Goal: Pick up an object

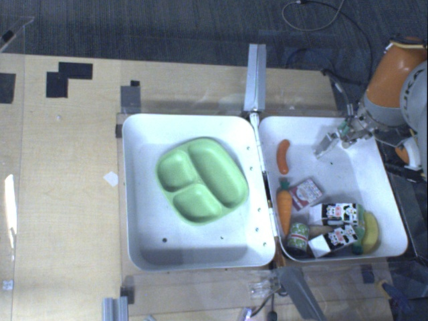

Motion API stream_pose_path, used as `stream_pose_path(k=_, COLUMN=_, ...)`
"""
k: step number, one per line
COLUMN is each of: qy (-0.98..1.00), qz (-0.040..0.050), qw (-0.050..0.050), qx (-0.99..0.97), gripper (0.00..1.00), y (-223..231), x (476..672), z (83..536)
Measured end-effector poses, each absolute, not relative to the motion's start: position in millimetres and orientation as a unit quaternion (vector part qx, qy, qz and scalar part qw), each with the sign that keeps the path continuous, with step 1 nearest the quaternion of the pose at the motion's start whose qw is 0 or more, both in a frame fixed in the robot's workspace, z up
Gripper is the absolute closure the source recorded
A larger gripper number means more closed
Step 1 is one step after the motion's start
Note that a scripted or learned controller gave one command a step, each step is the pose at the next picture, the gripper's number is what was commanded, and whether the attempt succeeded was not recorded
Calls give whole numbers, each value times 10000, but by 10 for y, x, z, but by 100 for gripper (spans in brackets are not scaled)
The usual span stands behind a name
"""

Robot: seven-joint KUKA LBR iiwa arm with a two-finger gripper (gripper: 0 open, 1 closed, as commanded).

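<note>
Green divided plate (202, 179); white bins (140, 199); orange carrot (285, 210); red sausage (283, 156); yellow banana (369, 231); black-and-white cow-patterned cartons (340, 214).

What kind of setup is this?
Likely a robot bin-picking test bench: two shallow white plastic bins on a pale wooden bench, a green three-compartment plastic tray in one, toy food like an orange plastic carrot in the other.

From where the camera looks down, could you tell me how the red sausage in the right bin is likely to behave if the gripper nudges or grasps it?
The red sausage looks rounded and smooth, so it may roll sideways or slip. It lies alone, so probably nothing stops it.
</note>
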State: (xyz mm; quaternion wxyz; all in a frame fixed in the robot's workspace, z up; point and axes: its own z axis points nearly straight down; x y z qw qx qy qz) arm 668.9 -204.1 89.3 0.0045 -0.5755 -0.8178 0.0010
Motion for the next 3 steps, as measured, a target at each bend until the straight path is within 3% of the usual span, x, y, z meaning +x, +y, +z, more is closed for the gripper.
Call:
stream_pose_path(k=1, qy=-8219, qz=-24, qw=-48, qx=-5697, gripper=0, y=-1750, x=5783, z=897)
stream_pose_path(k=2, qy=-7973, qz=-12, qw=-31, qx=-6036, gripper=0, y=-1051, x=6622, z=879)
stream_pose_path(k=3, qy=-8008, qz=-20, qw=-66, qx=-5988, gripper=0, y=-1669, x=5745, z=901)
